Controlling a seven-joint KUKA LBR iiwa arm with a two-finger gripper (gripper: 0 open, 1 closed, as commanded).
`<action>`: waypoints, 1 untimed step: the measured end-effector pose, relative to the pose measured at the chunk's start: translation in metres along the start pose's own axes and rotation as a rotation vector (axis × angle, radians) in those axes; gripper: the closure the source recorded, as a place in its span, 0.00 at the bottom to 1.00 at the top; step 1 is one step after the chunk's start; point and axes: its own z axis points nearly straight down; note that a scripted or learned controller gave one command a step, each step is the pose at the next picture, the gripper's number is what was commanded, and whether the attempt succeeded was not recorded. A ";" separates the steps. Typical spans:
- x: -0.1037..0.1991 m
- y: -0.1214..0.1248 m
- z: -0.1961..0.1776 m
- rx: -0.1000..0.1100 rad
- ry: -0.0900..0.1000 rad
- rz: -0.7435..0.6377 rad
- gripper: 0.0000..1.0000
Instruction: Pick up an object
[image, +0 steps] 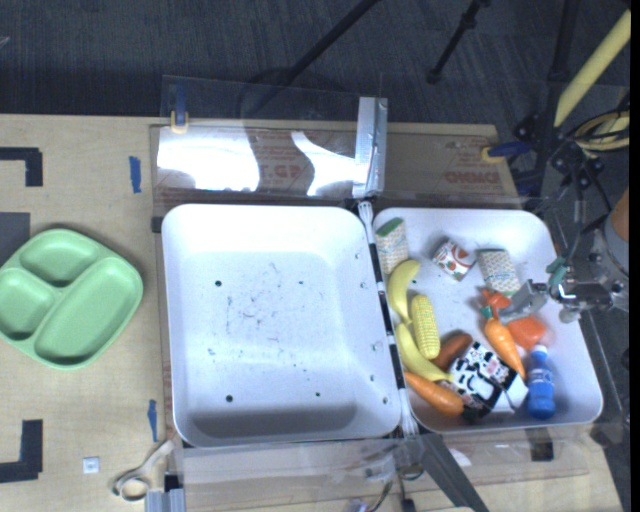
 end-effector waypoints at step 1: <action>-0.038 0.038 0.074 0.001 0.001 0.203 0.00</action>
